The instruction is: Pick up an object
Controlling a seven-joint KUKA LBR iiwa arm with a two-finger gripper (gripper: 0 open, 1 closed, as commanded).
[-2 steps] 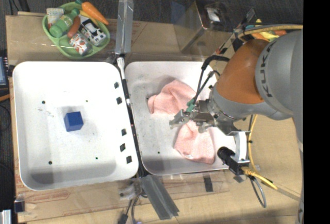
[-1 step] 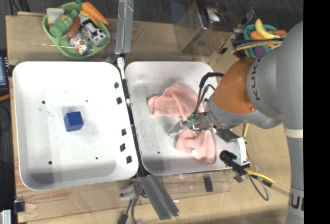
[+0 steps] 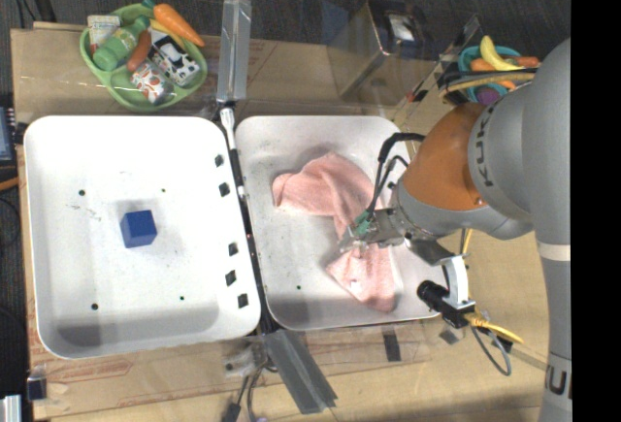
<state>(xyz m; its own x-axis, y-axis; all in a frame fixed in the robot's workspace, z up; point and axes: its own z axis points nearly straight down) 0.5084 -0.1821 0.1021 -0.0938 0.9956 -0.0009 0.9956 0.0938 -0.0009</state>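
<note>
Fingers: the gripper [image 3: 361, 229] is low over the pink cloth, its tips down in the folds; whether they are apart, together or pinching fabric cannot be told from this view.
Arm: a grey arm [image 3: 529, 158] with an orange band [image 3: 446, 168] reaches in from the right, bent over the right bin, with black cables looping beside the wrist.
Pink cloth: a crumpled pink cloth [image 3: 320, 187] lies in the right bin, stretching from the middle of the floor down toward the near right corner; the gripper meets it about halfway along.
Right bin: a shallow white bin [image 3: 291, 265], holding the cloth.
Left bin: a shallow white bin [image 3: 58, 216], touching the right bin along a shared middle edge.
Blue cube: a small blue cube [image 3: 139, 227] sits alone near the middle of the left bin, well apart from the gripper.
Green bowl: a green bowl [image 3: 121, 95] of toy food, including an orange carrot [image 3: 175, 20], stands on the bench behind the left bin.
</note>
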